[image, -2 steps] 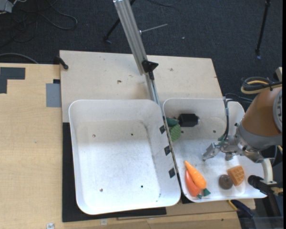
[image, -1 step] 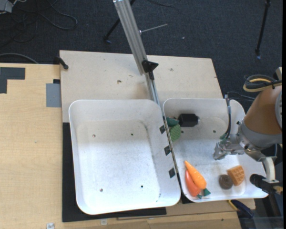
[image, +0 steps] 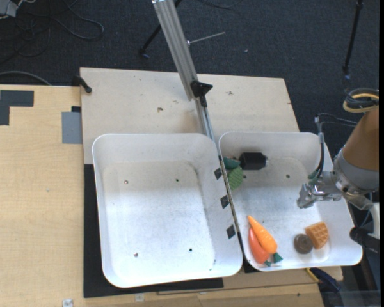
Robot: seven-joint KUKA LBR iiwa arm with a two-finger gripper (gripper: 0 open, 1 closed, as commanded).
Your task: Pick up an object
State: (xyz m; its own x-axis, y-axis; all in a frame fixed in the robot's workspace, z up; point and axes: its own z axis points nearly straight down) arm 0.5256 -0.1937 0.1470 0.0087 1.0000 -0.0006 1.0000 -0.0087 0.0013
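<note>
The left bin [image: 160,210] is sitting bare. In the right bin [image: 285,142], a green lump [image: 234,176] and black cylinder [image: 253,161] are lying at eleven o'clock; a smooth, tapered plastic carrot [image: 262,234], probably light and stiff, is lying at six, best pinched mid-body. The gripper [image: 305,200] is hovering at three, holding nothing; its opening is unclear.
</note>
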